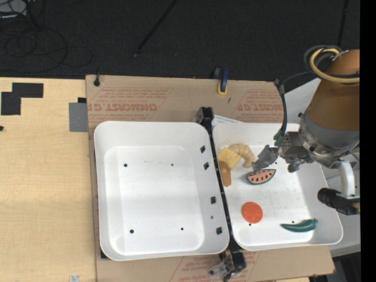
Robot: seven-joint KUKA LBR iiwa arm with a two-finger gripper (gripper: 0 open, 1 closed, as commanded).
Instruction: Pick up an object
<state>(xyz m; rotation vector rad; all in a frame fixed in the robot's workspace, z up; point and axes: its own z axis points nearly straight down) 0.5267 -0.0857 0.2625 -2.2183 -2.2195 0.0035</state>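
From my remote seat I see the grey arm with its orange band (338, 93) reaching in over the right shallow white bin (320, 231), and its claw (267, 156) hangs low near that bin's far edge. The claw's dark tip sits just beside the pale yellow, lumpy pastry-shaped toy (238, 154) and right above the watermelon slice toy with red flesh and green rind (261, 176). I cannot tell whether the claw is released or clenched, and I see nothing lifted.

A small orange-tan stick-shaped piece (226, 175) lies against the bin's left wall, just below the pastry toy. The round red-orange tomato-like toy (252, 211) rests nearer the bin's front edge, towards its left side. The dark green chili pepper toy (299, 225) lies by the front right corner.

The left shallow white bin (108, 187) stands alongside, touching the right one, and both rest on brown cardboard (153, 101) spread over the counter (41, 187).
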